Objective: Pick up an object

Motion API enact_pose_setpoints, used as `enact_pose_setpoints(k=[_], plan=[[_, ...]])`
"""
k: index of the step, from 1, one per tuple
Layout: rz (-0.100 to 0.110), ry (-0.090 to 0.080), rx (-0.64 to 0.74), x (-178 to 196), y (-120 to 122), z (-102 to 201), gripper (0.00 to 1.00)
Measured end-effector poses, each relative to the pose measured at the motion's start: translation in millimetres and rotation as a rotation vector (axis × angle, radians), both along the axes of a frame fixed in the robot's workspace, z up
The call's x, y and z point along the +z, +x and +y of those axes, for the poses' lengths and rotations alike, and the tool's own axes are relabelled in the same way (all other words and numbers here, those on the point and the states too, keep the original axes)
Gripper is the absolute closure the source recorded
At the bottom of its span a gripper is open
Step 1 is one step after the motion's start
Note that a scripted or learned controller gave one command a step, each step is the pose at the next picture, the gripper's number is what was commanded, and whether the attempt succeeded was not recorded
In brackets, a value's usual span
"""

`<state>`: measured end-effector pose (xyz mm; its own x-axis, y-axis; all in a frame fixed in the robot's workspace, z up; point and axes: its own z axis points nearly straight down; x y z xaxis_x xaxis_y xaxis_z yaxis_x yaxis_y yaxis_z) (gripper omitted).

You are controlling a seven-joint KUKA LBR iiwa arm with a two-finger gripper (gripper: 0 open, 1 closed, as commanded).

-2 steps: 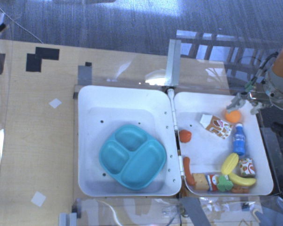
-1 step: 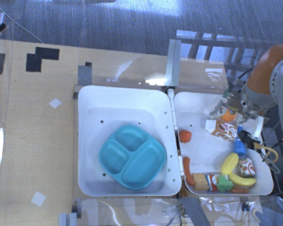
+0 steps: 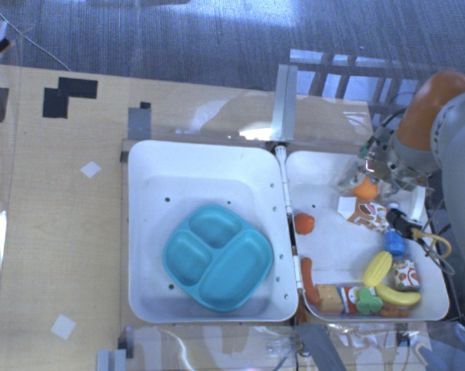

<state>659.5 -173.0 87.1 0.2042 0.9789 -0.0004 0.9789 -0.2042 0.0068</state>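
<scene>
Left bin [image 3: 143, 215] carries just the blue divided plate [image 3: 219, 256], bare white floor around it. Right bin [image 3: 325, 181] is open along its left half, toys crowded against the near and right walls. Arm [image 3: 443, 121] hangs over the far right corner, gripper [image 3: 369, 173] right at an orange ball [image 3: 365, 189]; finger spread, can't tell.

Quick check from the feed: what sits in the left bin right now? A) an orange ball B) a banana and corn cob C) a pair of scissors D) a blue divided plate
D: the blue divided plate lies alone in the left bin, while the toy food is piled in the right bin.
</scene>
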Motion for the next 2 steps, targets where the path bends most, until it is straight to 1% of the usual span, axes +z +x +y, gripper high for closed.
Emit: enact_pose_setpoints(k=[1,2], plan=[[-0.008,-0.002,0.006,15,3,1,1.00],[-0.002,0.003,-0.086,113,10,88,1.00]])
